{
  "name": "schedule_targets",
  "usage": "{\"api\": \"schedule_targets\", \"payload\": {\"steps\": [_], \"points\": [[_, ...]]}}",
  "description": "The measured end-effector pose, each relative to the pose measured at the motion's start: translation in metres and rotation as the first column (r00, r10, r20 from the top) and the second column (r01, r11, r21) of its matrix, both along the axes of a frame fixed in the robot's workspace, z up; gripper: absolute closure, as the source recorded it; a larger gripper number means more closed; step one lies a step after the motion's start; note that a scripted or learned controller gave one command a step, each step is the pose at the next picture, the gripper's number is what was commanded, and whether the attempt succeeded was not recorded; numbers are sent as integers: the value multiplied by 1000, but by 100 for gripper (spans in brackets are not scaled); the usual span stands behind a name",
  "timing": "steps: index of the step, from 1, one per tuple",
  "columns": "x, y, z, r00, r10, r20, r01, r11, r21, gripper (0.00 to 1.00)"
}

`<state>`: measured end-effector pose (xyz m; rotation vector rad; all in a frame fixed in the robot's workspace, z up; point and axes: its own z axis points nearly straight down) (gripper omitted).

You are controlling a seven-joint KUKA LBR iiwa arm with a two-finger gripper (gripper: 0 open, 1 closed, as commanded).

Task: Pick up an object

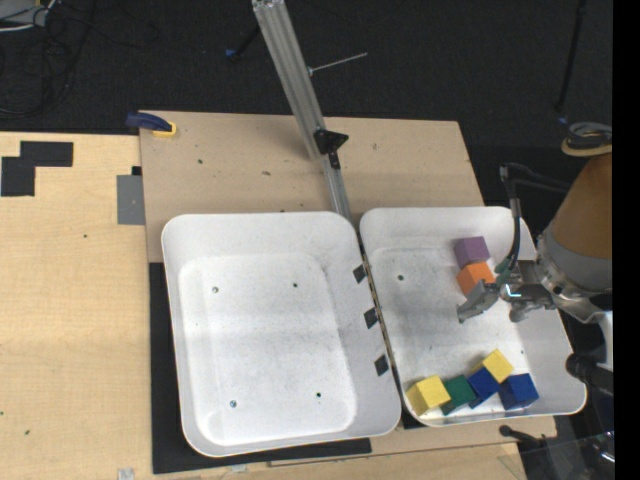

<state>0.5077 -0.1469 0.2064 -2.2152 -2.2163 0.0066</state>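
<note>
While the arm pokes in from the right edge of the camera view, its gripper hangs over the right bin with both fingers spread apart and nothing between them, so it's not gripping anything. One finger reaches out to the left and the other sits a bit to its right, with a clear gap between. Just above that left finger is an orange cube, very near the fingertip, though I honestly can't tell if they touch. A purple cube sits right behind the orange one, pressed up against it. Down at the bin's near edge, well below the gripper, there's a cluster of blocks: a yellow cube on the left, a green cube beside it, then a blue cube, a second yellow cube tucked just behind, and another blue cube at the right end. They're bunched so tight that the green one is partly hidden. Most of the arm is cut off by the frame edge. Count: two white bins, two yellow, two blue, one green, one orange, one purple. Left bin sits right alongside.
</note>
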Motion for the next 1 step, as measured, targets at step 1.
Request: {"api": "schedule_targets", "payload": {"steps": [1], "points": [[1,-1,2,1000,-3,6,3,1000,-1,0]]}}
